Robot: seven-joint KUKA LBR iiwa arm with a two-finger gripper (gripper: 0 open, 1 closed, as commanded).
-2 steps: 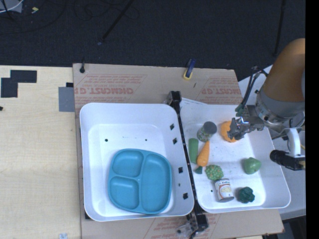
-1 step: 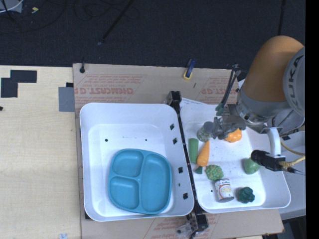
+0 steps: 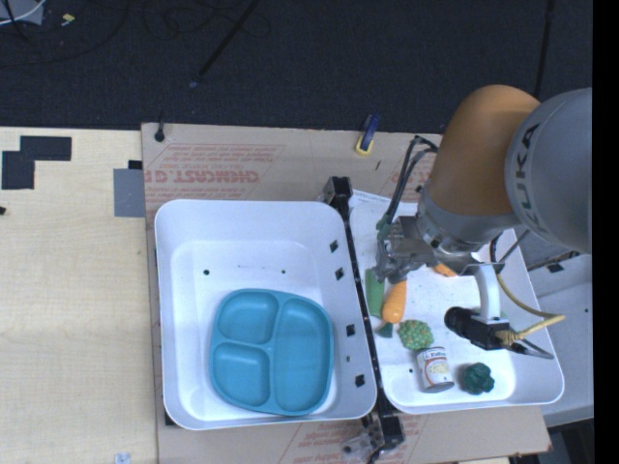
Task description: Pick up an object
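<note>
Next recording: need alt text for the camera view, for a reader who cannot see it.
A grey arm with an orange band reaches from the right over the right bin, its claw low beside an orange toy carrot. Nearby lie a green broccoli piece, a small can and a dark green toy. The left bin holds a blue divided tray.

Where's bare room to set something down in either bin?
Left bin: bare floor along its far wall and left side, around the blue divided plate. Right bin: crowded, with gripper, orange carrot, green broccoli, small can and dark green toy.
</note>
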